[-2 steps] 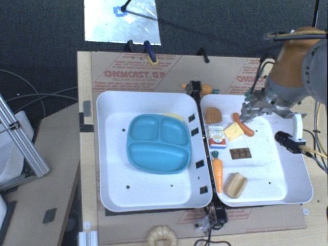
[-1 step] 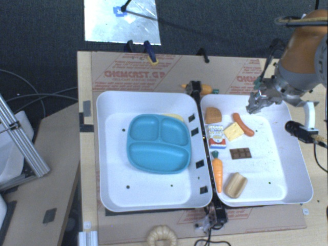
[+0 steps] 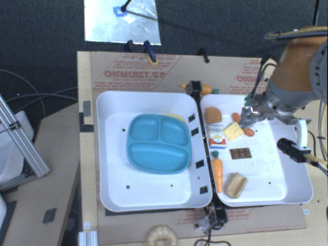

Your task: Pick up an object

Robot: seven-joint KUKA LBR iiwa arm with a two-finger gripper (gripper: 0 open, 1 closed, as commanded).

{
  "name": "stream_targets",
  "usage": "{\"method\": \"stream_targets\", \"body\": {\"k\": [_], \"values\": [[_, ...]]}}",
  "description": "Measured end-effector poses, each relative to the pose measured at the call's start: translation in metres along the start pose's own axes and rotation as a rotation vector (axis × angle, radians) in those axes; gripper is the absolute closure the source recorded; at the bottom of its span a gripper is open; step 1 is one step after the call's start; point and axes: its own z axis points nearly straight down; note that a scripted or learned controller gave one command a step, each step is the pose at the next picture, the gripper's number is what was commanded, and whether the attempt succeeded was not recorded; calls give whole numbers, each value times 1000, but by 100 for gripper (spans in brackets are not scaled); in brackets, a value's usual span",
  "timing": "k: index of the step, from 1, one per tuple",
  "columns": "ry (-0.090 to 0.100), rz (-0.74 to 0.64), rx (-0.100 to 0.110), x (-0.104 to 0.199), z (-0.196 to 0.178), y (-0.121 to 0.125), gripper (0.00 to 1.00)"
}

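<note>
Closest to the camera, at the bench's front edge, lies a small braided ring (image 3: pixel 162 235), well apart from the gripper (image 3: pixel 249 115) and toward the front-left of it. The gripper is low in the right bin (image 3: pixel 297 188), near its back part. How it stands, wide or narrow, I cannot tell, because the wrist hides it.

Several toy foods lie around it. Just beside it, on the front-left, is a yellow cheese piece (image 3: pixel 233 131). A small orange sausage (image 3: pixel 236 117) is just to its left, and another one (image 3: pixel 248 132) is just in front of it. Further left is a brown bun (image 3: pixel 213 115). Toward the front are a chocolate bar (image 3: pixel 240 153), a carrot (image 3: pixel 218 173) and a bread roll (image 3: pixel 235 184). The blue plate (image 3: pixel 157 142) sits in the left bin (image 3: pixel 110 137), well apart.

My judgement: the target is probably the cheese or a sausage. These pieces lie very close together, so the gripper may push one away or catch two together. The flat cheese may also slip out.
</note>
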Motion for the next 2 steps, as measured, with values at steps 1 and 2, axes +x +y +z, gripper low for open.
{"method": "stream_targets", "body": {"k": [1, 2], "values": [[0, 6, 0, 17, -2, -57, 100], [0, 1, 0, 40, -5, -83, 100]]}}
